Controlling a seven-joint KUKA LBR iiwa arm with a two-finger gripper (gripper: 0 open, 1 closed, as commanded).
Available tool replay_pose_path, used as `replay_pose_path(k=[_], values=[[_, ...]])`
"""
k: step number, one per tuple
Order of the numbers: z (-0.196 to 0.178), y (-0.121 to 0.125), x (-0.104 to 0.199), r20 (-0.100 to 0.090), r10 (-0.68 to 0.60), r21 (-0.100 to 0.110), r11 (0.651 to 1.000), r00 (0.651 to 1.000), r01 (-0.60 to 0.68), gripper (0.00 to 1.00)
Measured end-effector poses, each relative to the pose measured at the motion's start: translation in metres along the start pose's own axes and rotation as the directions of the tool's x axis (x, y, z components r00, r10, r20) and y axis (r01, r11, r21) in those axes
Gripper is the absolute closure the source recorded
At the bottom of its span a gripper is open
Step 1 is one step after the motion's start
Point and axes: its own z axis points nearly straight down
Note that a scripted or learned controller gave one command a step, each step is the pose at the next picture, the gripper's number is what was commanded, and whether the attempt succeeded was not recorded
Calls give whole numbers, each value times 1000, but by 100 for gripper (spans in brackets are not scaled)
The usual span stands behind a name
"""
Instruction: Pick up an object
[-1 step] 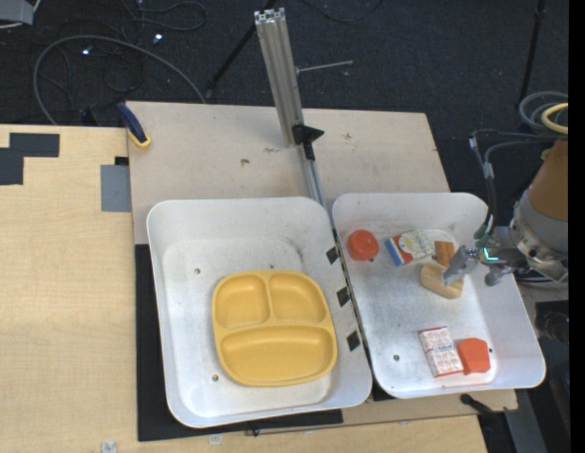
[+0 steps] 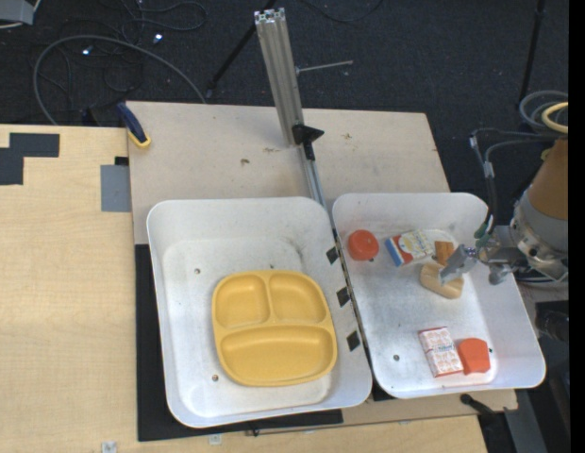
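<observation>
In the right-hand white bin [image 2: 406, 371], we find several small things that could be picked up. The one nearest the action is a tan, bread-like lump [image 2: 442, 281], lying near the bin's right wall, about halfway along it. The gripper [image 2: 455, 266] reaches in from the right and sits directly over this lump, its grey tip touching or just above the top of it. We cannot tell whether the pincer is spread or pressed together, since the metal blurs into the lump from this angle, and we see nothing clearly pinched.

Just beside the lump, toward the far side of the bin, lies a small carton [image 2: 412, 246] in white, blue and orange. To its left sits a round red-orange ball [image 2: 363, 244], close to the wall shared with the other bin. Near the front right corner lie a pink-and-white packet [image 2: 440, 351] and, touching its right side, an orange block [image 2: 475, 356].

The left bin [image 2: 179, 253] holds a yellow divided plate [image 2: 272, 327], well apart from the arm.

We judge that the step in hand is the descent onto the lump, or the grasp itself. The next move calls for closing firmly on it, then lifting straight up without nudging the carton beside it.
</observation>
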Motion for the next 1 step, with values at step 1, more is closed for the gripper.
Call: replay_pose_path(k=[1], values=[[61, 6, 5, -2, 0, 5, 1000, 1000, 0, 0]])
